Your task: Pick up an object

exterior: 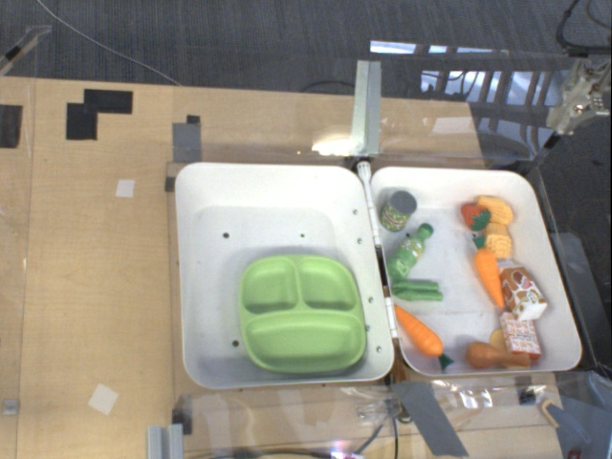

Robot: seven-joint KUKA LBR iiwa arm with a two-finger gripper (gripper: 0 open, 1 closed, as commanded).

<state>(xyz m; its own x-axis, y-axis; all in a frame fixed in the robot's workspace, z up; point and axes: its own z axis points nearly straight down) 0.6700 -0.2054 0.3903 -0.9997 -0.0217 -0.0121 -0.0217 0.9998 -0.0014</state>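
Gripper [577, 103] up in the far right corner, pale and shiny, past the back edge of the bins; too small and blurry to tell whether parted or closed up; nothing seen held in it.

Just below and left of it, the right bin [559, 285]: white, smooth, shallow, with rounded corners. Nearest the gripper, a bumpy yellow and red toy food [490, 215] by the back wall; under that, farther from the gripper, a long smooth orange carrot [489, 275], touching a small printed carton [522, 302]; a brown, rounded piece [486, 356] at the near wall. Farther left of the gripper, a little round can [397, 208] lying by the left wall; a green plastic bottle [411, 250] tilted just below it; a flat green pod [418, 291]; a second carrot [419, 331] pointing toward the near wall. Bare white floor in the middle of this bin, between the two rows of toys.

Well left of the gripper, the left bin [206, 256], holding a smooth green plate [301, 314] with three hollows, near the front edge; wide bare floor behind it.
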